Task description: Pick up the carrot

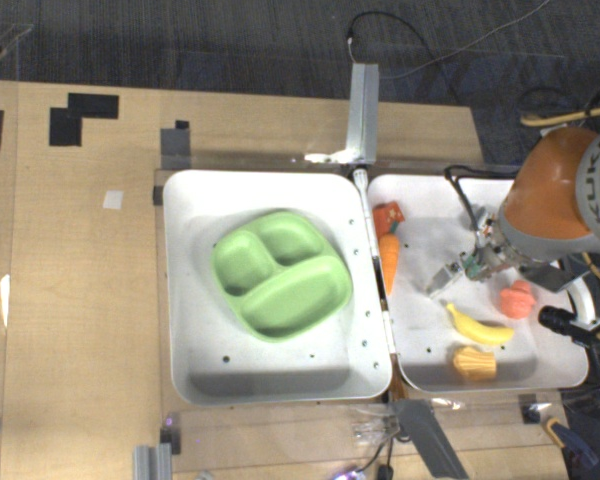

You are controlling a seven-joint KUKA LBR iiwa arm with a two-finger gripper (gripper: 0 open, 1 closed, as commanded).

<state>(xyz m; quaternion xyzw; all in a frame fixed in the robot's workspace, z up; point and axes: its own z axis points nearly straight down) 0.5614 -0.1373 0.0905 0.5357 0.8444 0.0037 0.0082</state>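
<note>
Carrot (389, 259) lies in the right bin (540, 373), hard against its left wall, its length running along that wall with the green top pointing toward the far edge. Just beyond its top sits a red item (387, 215), near the far left corner. The hand (450, 276) hangs over the middle of the same bin, to the right of the carrot and apart from it; nothing is seen between its fingers, and how far they are spread cannot be told. A banana (478, 327) lies near the hand, a yellow-orange item (474, 362) by the near wall, and a pink item (517, 300) to the right. The left bin (190, 298) holds a green divided plate (281, 274) with 3 compartments. Both bins rest on the wooden surface (70, 298).
</note>
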